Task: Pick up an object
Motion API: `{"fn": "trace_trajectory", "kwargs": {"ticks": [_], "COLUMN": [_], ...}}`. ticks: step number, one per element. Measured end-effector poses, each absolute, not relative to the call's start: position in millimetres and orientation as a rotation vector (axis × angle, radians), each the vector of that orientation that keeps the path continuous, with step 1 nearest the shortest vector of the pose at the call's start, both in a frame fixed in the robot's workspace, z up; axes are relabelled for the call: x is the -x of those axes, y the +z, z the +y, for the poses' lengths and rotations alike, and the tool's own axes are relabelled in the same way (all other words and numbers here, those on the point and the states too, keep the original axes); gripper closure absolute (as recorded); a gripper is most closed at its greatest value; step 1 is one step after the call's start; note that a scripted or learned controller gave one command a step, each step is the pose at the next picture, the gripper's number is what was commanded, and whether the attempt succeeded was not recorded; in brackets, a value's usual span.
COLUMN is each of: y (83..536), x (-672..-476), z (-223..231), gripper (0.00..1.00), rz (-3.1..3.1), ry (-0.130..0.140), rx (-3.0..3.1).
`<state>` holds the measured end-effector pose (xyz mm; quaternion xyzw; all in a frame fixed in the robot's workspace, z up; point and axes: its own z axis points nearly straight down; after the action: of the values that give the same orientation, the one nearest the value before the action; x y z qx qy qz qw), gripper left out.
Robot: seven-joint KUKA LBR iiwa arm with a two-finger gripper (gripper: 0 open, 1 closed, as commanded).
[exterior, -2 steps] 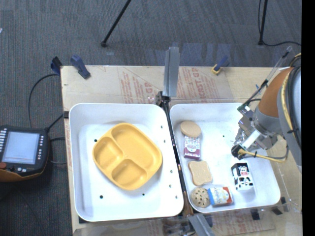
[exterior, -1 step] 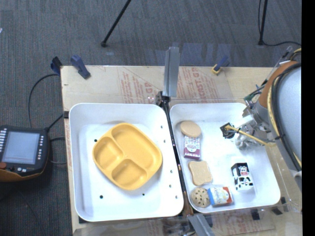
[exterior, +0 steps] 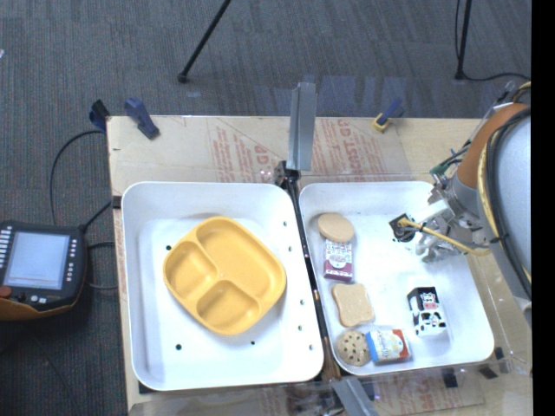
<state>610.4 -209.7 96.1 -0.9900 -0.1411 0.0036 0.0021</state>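
Near the front right corner of the right bin (exterior: 395, 280) stands a small carton (exterior: 427, 310), black and white in what looks like a cow print, though the view is too coarse to be sure of the print. Nothing touches it; bare white floor lies all round it.

Behind the carton, toward the bin's back and right wall, hangs the gripper (exterior: 431, 243), clear of the carton and with nothing seen in its grasp. It is too blurred and cluttered to tell whether it is spread or pressed together. The grey arm (exterior: 520, 189) with its orange band comes in from the view's right, behind the carton.

Just left of the carton and a little nearer the front lies a blue and orange packet (exterior: 387, 345), and touching that packet's far side, a chocolate-chip cookie (exterior: 353, 347). Left of the carton at about its level is a slice of toast (exterior: 353, 304). Further back on that side is a maroon snack bar (exterior: 338, 259), and behind that a round tan biscuit (exterior: 336, 227).

Well to the carton's left, the left bin (exterior: 147, 232) holds a yellow divided plate (exterior: 225, 273), turned at a slant. Further left still, off the bench (exterior: 217, 146), a handheld pendant (exterior: 35, 267) lies on the floor.
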Motion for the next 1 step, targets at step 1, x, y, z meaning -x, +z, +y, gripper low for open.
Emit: {"fn": "trace_trajectory", "kwargs": {"ticks": [1], "y": [86.5], "x": [-634.6], "z": [-208.4], "gripper": [1.00], "rz": [-0.327], "ry": [0.005], "rx": [3.122]}}
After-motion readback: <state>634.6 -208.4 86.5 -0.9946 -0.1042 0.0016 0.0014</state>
